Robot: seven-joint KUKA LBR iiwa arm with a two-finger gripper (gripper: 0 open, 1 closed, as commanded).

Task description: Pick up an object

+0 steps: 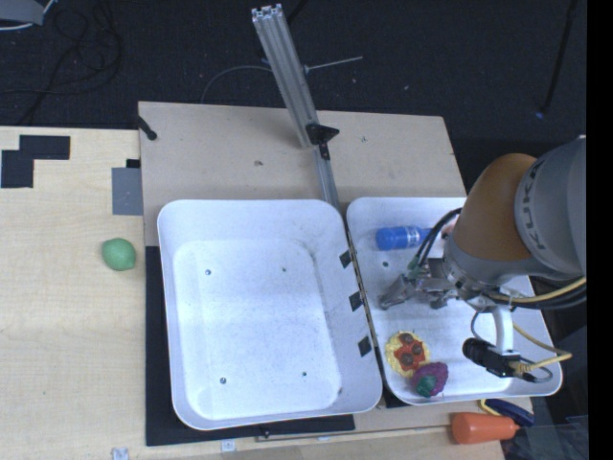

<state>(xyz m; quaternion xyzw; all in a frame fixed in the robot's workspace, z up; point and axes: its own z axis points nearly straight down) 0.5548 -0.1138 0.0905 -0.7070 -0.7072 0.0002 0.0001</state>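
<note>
Gripper (pixel 387 300) sits low inside the right bin (pixel 369 220), near that bin's left edge and pointing towards the left bin (pixel 249 305). Whether it is parted or closed cannot be told from this angle. Nothing can be seen held in it.

Arm (pixel 522 223), grey with an orange band, reaches in over the right bin's right edge and covers part of the bin floor.

Contents of the right bin:
- Blue bottle (pixel 399 237) lies on its side close to the far left corner, apart from the gripper.
- Yellow toy (pixel 407 351) with red spots lies towards the near left corner, on the near side of the gripper and not touching it.
- Pink and green toy (pixel 429 379) lies just beside the yellow one, at the near edge; contact between the two cannot be told.

Outside the bins:
- Green ball (pixel 119 254) on the bench, well left of the left bin.
- Orange object (pixel 482 427) at the bench's near edge, below the right bin's near right corner.
- Metal bar (pixel 287 75) runs slantwise from the far side towards the gap between the bins.
</note>
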